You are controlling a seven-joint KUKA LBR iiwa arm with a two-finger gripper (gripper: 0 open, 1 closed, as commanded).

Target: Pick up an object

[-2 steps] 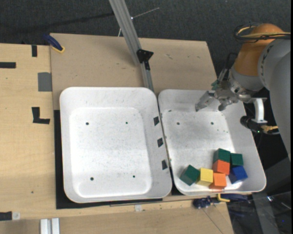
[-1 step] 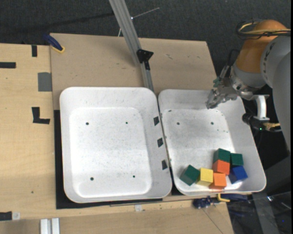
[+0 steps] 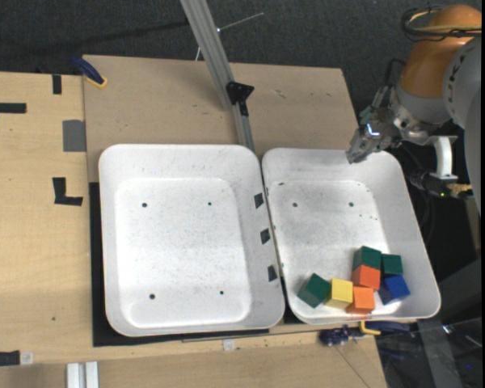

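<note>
Several small coloured blocks lie clustered in the near right corner of the right bin: a dark green block, a yellow block, an orange block, another orange block, a blue block and two green blocks. My gripper hangs over the far right rim of the right bin, well away from the blocks. Nothing shows between its fingertips.
The left bin sits beside the right one on the wooden bench. A slanted metal pole runs from the top down to the gap between the bins. A blue clamp lies by the right bin's near edge.
</note>
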